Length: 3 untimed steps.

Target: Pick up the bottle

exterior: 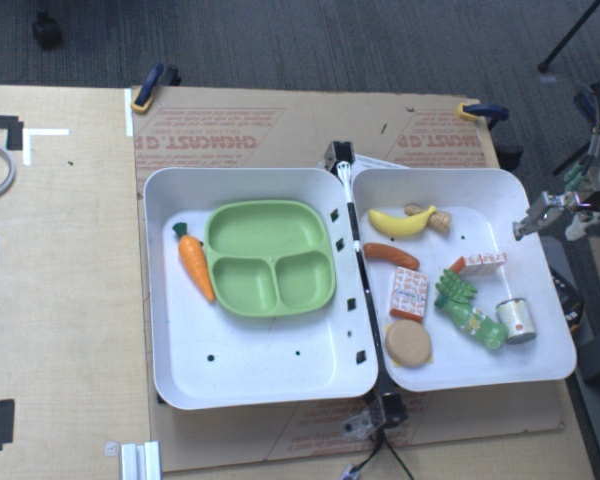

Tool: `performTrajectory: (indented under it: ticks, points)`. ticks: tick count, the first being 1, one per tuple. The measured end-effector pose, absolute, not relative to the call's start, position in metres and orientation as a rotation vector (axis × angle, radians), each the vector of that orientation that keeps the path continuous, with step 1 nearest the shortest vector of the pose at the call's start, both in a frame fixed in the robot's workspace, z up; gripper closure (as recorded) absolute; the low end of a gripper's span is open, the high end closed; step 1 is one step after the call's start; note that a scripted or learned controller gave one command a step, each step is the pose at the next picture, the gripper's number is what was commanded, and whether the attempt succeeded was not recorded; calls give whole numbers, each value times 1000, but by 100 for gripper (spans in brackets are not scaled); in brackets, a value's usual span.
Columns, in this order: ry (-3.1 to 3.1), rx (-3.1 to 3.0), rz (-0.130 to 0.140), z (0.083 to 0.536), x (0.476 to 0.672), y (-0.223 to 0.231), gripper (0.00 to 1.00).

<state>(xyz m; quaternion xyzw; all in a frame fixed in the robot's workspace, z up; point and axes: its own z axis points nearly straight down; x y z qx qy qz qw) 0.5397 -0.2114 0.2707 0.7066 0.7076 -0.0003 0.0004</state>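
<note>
I am logging the bench [70, 298] with two white bins sitting side by side on brown cardboard. The left bin [250, 368] is holding a green divided plate [270, 258] and, just beside its left edge, a toy carrot [194, 264]. The right bin [480, 363] is holding a banana [400, 221] touching a small brown piece [438, 222], a sausage [391, 255], a red and white carton [410, 294], a round cookie [408, 343], a small red and white box [482, 263] and a silver can [516, 320]. The bottle [468, 311], green, is lying on its side in the right bin, between the carton and the can, touching the can. The gripper [540, 216] is hanging over the right bin's far right rim, well apart from the bottle; whether it is open or closed I cannot tell.
</note>
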Motion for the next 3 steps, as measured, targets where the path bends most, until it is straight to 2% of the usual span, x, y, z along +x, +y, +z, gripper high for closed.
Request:
performTrajectory:
  ticks: [1,2,3]
  points:
    - [2072,2371,7,102,490,-218,0]
    - [2064,2370,4,112,490,-220,100]
    - [2111,2325,0,219,478,-149,100]
